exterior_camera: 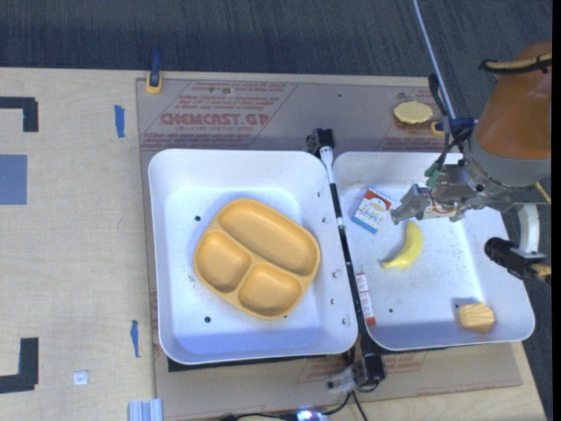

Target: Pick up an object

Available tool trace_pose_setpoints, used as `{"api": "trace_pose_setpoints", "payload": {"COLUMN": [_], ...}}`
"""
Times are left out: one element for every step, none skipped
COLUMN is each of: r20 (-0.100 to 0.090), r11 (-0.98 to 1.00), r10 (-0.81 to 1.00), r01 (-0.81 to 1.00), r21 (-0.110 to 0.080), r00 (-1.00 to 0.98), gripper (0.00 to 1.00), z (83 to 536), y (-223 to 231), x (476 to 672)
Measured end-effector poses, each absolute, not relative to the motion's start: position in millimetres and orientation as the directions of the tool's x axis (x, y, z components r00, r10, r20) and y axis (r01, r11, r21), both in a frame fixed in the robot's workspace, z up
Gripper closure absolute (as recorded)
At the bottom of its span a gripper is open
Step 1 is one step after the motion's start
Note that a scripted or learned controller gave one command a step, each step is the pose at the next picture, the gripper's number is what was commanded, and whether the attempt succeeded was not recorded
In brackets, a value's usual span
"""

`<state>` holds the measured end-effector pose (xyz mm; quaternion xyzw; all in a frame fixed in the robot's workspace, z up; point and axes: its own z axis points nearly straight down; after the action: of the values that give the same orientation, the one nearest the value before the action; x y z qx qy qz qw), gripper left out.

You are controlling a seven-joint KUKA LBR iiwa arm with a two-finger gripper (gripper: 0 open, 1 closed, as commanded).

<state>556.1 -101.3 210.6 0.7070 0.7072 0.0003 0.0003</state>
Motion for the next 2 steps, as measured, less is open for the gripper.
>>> {"api": "trace_pose_setpoints", "payload": {"r20": [0.001,0.000], "r11": [-0.001,0.000], "r10": [1.000,1.000], "r01": [1.000,1.000], "r21": [-0.002,0.003], "r00": [0.001,0.000], "gripper": [0.00,0.00], "z": [110,86], "y": [-109,-98], "x": [559.2,514.4]}}
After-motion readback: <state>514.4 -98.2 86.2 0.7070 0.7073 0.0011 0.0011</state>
